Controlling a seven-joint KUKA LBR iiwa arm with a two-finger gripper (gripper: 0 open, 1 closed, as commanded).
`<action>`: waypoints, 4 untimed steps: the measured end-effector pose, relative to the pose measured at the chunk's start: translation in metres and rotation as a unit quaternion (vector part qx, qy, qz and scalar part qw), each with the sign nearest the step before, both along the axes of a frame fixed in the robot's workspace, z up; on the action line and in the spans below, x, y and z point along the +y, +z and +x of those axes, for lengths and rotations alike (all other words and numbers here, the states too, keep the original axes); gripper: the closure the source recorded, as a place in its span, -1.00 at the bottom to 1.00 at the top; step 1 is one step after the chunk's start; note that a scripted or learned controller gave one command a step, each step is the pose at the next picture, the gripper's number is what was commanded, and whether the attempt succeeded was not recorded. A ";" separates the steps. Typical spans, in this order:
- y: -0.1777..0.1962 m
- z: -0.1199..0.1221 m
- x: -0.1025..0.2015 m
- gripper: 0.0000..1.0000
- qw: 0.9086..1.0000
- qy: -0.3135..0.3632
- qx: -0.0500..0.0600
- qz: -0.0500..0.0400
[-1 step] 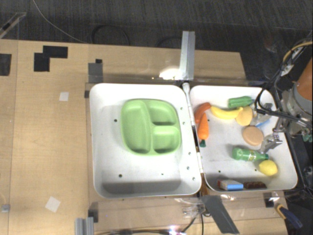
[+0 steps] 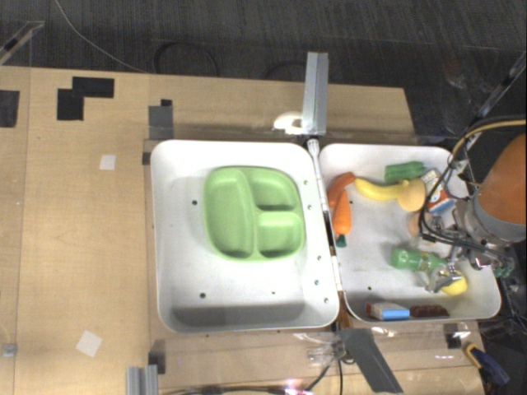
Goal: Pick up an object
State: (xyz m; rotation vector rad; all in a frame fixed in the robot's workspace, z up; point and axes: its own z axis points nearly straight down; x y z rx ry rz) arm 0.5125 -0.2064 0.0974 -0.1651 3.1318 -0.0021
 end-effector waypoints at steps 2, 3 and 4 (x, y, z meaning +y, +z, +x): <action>-0.007 0.033 0.110 -1.00 0.999 -0.037 -0.006 0.001; -0.008 0.098 0.097 -1.00 0.999 0.039 -0.005 0.000; -0.007 0.037 0.095 -1.00 0.998 -0.069 -0.006 0.000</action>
